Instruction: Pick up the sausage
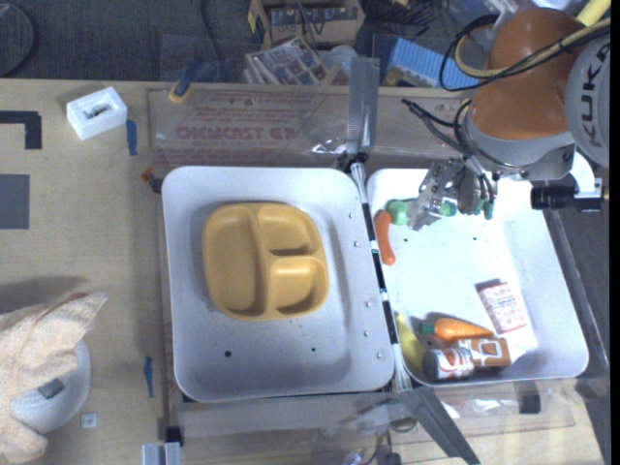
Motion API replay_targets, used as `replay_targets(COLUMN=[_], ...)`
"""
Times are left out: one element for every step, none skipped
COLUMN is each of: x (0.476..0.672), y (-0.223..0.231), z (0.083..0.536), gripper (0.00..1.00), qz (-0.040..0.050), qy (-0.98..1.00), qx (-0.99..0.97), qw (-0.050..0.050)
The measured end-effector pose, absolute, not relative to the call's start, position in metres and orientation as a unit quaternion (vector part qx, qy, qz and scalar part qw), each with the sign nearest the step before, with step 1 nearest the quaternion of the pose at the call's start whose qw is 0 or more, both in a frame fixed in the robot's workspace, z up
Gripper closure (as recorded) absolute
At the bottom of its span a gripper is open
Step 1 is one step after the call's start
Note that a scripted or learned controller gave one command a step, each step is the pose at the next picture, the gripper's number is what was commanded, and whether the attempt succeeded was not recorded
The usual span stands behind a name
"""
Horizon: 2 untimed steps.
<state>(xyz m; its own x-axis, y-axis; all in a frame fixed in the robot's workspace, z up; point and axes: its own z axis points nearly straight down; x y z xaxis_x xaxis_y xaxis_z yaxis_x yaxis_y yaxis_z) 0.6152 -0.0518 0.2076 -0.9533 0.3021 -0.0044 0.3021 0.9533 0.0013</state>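
Two shallow white bins sit side by side on a wooden counter (77,231). The left bin (194,356) holds one item, a yellow compartment tray (263,260) with a large section on its left and two smaller sections on its right; it lies toward the upper middle of the bin floor. The right bin (557,279) holds several items. The sausage (386,237), reddish-orange and elongated, lies lengthwise against the bin's left wall in the upper-left part of the bin, with a small green object (397,207) just beside its upper end. Toward the lower right lies a white packet with red print (502,306). Along the bin's near edge, a carrot (461,330) rests just above a bottle with an orange and white label (467,356), and a yellow object (411,342) is partly covered at their left. The grey arm with its orange band (523,76) enters from the upper right, and the gripper (438,201) hangs over the upper part of the right bin, near the green object and to the right of the sausage, apart from it. Nothing is visible between its fingers; whether they are spread or closed cannot be told from this view. A small white box (96,111) rests on the counter at upper left, and a crumpled cloth (44,342) lies at lower left.
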Motion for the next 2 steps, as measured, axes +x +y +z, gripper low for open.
replay_targets(x=[0.626, 0.594], y=[-0.107, -0.065], z=[0.257, 0.188], gripper=[1.0, 1.0], qz=[0.0004, 0.0005], qy=[0.951, 0.981], qx=[0.308, 0.196], qw=[0.005, 0.002])
